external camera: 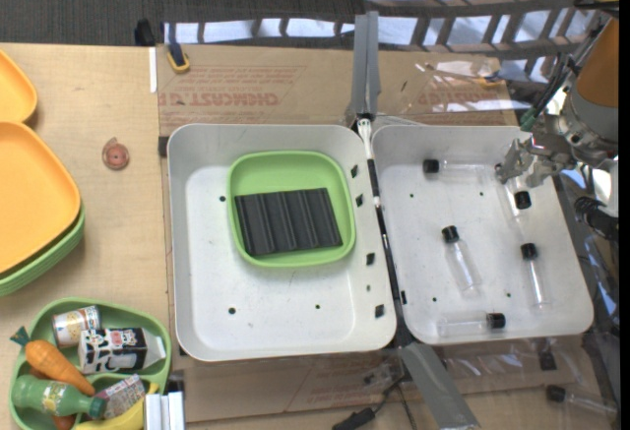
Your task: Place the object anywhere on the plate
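Gripper (519, 165) sits at the right bin's (413, 310) two o'clock; finger state cannot be determined. Green plate (241, 182) holds a dark ridged insert (291, 221).

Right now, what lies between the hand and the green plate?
In the camera view, between the hand and the green plate lie a capped vial and the bins' adjoining rims.

The two bins (197, 320) are white with small black marks. In the left one a light green plate (292, 162) carries a dark grey ribbed insert (290, 221). In the right bin lie clear vials (460, 259) with black caps. The bench (108, 103) is pale wood, with brown cardboard (256, 89) printed in red. Orange trays (34, 192) sit over a green one. A green bowl (157, 335) holds an orange carrot (57, 366).
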Controlling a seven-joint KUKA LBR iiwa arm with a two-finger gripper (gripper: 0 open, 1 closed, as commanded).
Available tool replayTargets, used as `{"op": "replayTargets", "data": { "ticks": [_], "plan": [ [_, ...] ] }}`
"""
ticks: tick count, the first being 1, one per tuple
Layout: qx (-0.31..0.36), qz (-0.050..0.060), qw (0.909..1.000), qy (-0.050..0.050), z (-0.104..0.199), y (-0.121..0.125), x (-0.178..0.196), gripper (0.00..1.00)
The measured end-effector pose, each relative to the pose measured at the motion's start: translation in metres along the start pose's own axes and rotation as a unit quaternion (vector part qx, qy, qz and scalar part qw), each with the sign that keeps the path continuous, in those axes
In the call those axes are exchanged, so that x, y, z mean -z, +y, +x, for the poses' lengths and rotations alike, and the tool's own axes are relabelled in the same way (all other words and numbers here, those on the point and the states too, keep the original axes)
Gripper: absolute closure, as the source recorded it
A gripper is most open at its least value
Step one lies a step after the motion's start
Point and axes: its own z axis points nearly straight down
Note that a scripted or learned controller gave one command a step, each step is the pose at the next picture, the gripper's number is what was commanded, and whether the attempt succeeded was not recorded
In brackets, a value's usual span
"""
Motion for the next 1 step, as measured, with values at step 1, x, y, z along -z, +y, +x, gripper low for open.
{"op": "replayTargets", "data": {
  "ticks": [1],
  "plan": [
    [0.104, 0.0, 0.9946, 0.001, 0.0426, -0.0401, -0.0086, 1.0]
  ]
}}
